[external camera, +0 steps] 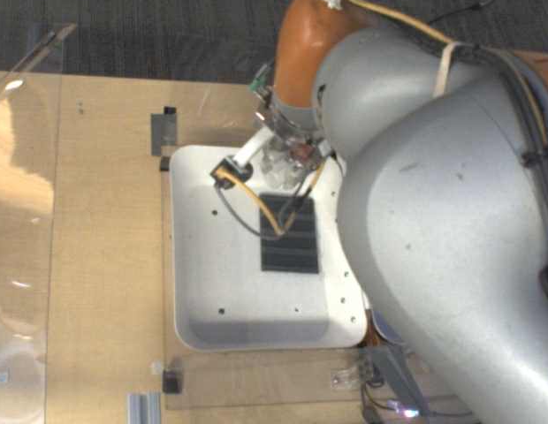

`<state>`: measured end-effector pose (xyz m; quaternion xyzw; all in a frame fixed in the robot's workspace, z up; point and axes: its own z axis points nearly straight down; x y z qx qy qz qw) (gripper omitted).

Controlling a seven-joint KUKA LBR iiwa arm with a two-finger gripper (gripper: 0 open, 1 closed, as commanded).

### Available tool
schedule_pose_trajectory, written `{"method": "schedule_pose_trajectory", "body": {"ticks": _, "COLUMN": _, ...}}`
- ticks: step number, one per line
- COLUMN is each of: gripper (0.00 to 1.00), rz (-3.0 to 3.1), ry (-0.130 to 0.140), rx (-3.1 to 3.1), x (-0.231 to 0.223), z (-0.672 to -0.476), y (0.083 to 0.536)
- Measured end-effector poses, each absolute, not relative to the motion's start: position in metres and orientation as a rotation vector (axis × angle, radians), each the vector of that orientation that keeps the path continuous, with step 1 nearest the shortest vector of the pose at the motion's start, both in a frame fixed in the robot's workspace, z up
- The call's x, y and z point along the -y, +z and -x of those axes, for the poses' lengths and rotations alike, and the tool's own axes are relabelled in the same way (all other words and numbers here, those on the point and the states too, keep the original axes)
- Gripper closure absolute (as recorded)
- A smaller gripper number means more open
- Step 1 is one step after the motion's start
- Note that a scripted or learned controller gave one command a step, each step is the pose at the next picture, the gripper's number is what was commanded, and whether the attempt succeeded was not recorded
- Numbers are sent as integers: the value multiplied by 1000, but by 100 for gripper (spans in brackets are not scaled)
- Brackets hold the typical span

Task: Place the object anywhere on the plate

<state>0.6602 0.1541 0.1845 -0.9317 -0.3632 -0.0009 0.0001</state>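
The dark ribbed slab (290, 237), a flat rectangle with grooves running across it, lay on the floor of the white bin (212, 281), right of the middle and close to the bin's right wall, its long sides roughly parallel to that wall. Its far end sat just below the gripper (283, 162), which hung over the far right part of the bin; whether the claw was clenched or released could not be told, and nothing could be seen held in it. A yellow and black cable (247, 206) looped from a small black fitting at the gripper's left side down across the slab's far end. Above the gripper rose the orange band (300, 51), and the grey arm (433, 193) covered the bin's right edge and everything to the right of it. A sliver of blue (384, 332) showed under the arm beside the bin's near right corner, too little to identify. The bin rested on the wooden bench (97, 237), with a black clamp (167, 131) at its far left corner
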Motion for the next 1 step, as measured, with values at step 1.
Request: {"method": "schedule_pose_trajectory", "body": {"ticks": 1, "gripper": 100, "rz": 2770, "ry": -6, "rx": 1482, "x": -224, "z": -658, "y": 183}}
